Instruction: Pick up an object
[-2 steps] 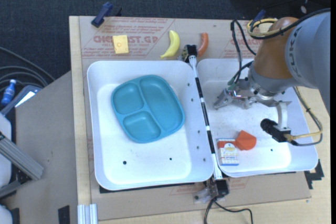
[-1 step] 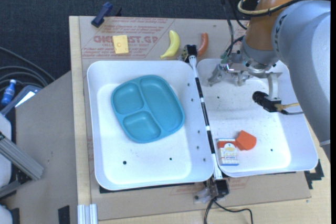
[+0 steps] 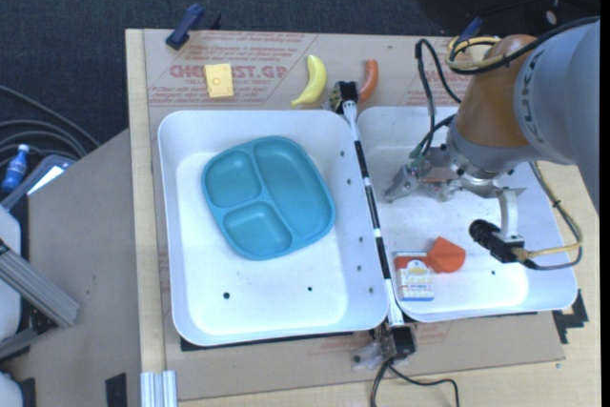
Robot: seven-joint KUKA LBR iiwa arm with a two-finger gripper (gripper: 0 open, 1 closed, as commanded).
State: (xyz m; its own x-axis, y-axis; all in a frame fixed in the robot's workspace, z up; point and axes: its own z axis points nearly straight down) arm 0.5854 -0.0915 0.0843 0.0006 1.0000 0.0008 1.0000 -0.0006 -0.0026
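Observation:
My gripper (image 3: 420, 187) hangs low over the upper left part of the right bin (image 3: 534, 295), below the grey arm with its orange band (image 3: 491, 105). Its metal fingers (image 3: 394, 192) stand spread open, and nothing shows between them. An orange block (image 3: 445, 254) lies on the bin floor nearer the front, apart from the gripper. Beside it, against the bin's front left corner, lies a small white and red packet (image 3: 413, 277).
The left bin (image 3: 191, 300) holds a blue divided plate (image 3: 268, 196). Behind the bins, a yellow banana (image 3: 311, 81), an orange piece (image 3: 368, 80), a yellow block (image 3: 219, 82) and a blue item (image 3: 185, 26) lie on the bench. Cables (image 3: 434, 105) trail by the arm.

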